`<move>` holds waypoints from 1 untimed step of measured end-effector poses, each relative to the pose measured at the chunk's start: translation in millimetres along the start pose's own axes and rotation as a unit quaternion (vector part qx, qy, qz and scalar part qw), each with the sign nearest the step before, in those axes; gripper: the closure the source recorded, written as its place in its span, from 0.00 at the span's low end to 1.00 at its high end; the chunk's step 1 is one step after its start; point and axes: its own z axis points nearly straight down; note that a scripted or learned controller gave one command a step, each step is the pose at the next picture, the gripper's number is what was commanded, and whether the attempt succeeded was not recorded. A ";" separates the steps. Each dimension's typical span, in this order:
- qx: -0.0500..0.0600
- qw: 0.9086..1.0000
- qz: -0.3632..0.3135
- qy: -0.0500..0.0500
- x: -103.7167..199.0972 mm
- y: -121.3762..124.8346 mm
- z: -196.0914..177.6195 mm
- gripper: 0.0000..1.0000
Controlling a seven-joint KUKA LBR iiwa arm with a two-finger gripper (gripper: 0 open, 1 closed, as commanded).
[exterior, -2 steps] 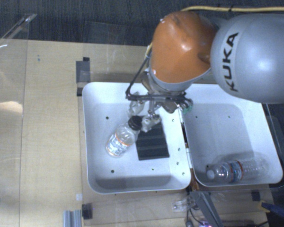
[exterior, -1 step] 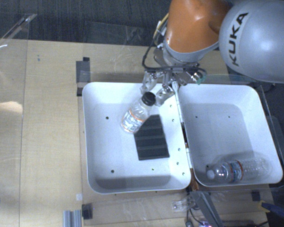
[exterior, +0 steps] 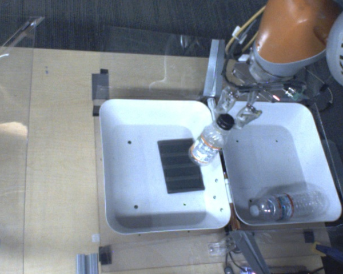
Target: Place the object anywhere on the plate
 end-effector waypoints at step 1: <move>0.000 1.000 0.000 0.000 -0.3 0.1 -0.2 0.00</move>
